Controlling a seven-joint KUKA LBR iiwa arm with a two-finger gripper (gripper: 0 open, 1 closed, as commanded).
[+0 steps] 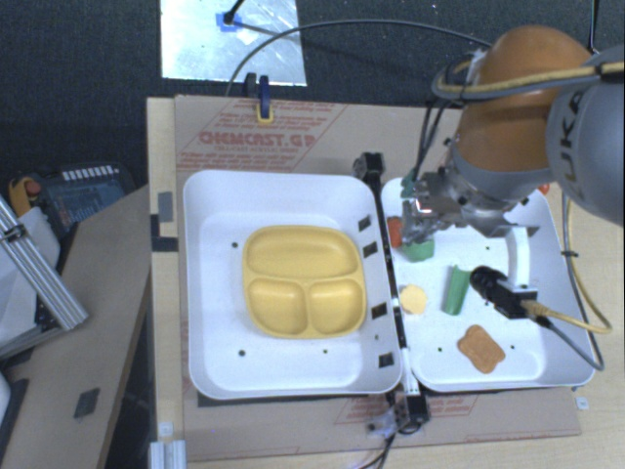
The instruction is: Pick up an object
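two white bins sit before you; in the right bin (547,360) your hand (420,225) hangs over a green block (420,251). you cannot tell its opening. a green stick (455,290) lies right of that block.

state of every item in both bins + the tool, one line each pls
yellow divided plate: lies flat in the left bin, compartments bare
tool: low over the right bin, at its far left corner
green block: right under the tool, grasp unclear
orange piece: beside the tool, partly hidden
green stick: lying flat, free
pale yellow disc: flat, free
brown cracker: flat, free
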